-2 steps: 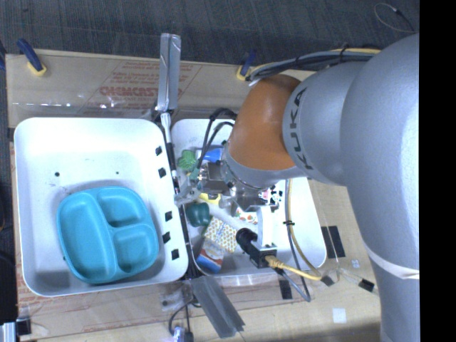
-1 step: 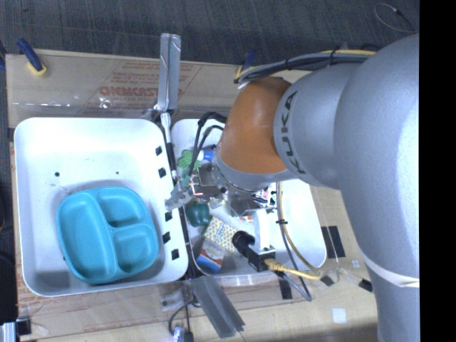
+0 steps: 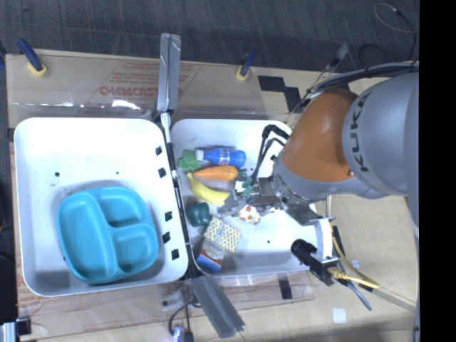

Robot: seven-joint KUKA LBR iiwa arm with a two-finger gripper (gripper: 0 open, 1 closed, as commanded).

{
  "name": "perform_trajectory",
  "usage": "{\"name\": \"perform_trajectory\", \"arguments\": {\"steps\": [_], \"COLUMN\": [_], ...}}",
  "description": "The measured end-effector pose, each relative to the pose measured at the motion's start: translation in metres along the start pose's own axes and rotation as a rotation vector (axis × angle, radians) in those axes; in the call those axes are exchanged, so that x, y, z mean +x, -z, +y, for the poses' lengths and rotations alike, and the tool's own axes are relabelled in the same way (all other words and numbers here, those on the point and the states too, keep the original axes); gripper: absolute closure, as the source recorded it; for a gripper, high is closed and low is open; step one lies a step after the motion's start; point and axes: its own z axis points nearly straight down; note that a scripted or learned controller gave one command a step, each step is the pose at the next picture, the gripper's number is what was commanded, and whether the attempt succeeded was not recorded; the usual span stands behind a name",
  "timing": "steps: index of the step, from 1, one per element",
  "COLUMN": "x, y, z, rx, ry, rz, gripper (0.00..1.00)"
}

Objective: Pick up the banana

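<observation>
The yellow banana [image 3: 206,191] lies in the right bin [image 3: 265,254], near its left wall, just below an orange carrot [image 3: 216,174]. My gripper [image 3: 244,197] hangs low over the bin's middle, right beside the banana's right end. The grey arm with its orange band covers the bin's right half. The banana rests on the bin floor, and I cannot make out anything held in the gripper.
A blue bottle [image 3: 222,156] and a green leafy item [image 3: 189,162] lie above the carrot. A dark green cup [image 3: 197,211], a patterned packet [image 3: 221,235] and a small red-white piece [image 3: 250,215] sit below the banana. The left bin [image 3: 28,155] holds a blue divided tray [image 3: 108,231].
</observation>
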Motion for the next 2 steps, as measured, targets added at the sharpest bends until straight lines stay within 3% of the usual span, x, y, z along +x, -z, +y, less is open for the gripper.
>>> {"name": "perform_trajectory", "arguments": {"steps": [1,2], "x": [0.062,0.058], "y": [-0.009,-0.008], "z": [0.062,0.082], "rx": [-0.001,-0.005], "ry": [0.115,0.441], "rz": [-0.001,-0.003], "gripper": [0.0,0.0]}}
